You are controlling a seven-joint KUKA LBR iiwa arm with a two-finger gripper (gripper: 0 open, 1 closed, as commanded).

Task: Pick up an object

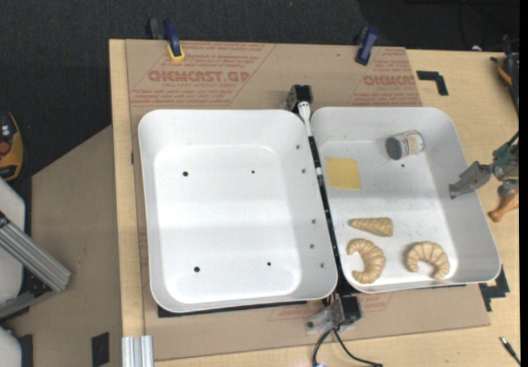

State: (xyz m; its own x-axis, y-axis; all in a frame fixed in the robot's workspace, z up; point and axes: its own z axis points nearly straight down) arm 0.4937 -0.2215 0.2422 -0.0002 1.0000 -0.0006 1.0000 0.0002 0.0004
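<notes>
1. Objects to be picked are found in the right bin (pixel 445 130): a small jar (pixel 404 144) lying on its side near the far wall, a yellow square (pixel 343 174) flat beside the divide, a cone (pixel 372 227) below it, and two croissants, a left croissant (pixel 366 259) and a right croissant (pixel 427 258), along the near edge.
2. The tool (pixel 469 180) is seen at the right rim of that bin, its grey tip just reaching over the rim. Whether it is open or closed cannot be told; nothing is seen held in it.
3. From the tool, every object lies toward the left of the view. The jar is nearest, up and to the left; the right croissant is next, down and slightly left. The square and the cone are farther in, near the divide.
4. The jar's long axis is laid roughly left to right. The cone's axis is also left to right, with its point toward the left croissant's side. Both croissants are curved with their ends pointing down the view.
5. No two objects are touching, so a grasp on any one is judged to be unobstructed by its neighbours.
6. The left bin (pixel 165 130) is a plain white tray on the worktop (pixel 124 110), with only four small dark dots seen in its floor.
7. The coming move is judged to call for a short reach leftward over the rim and then a descent.
</notes>
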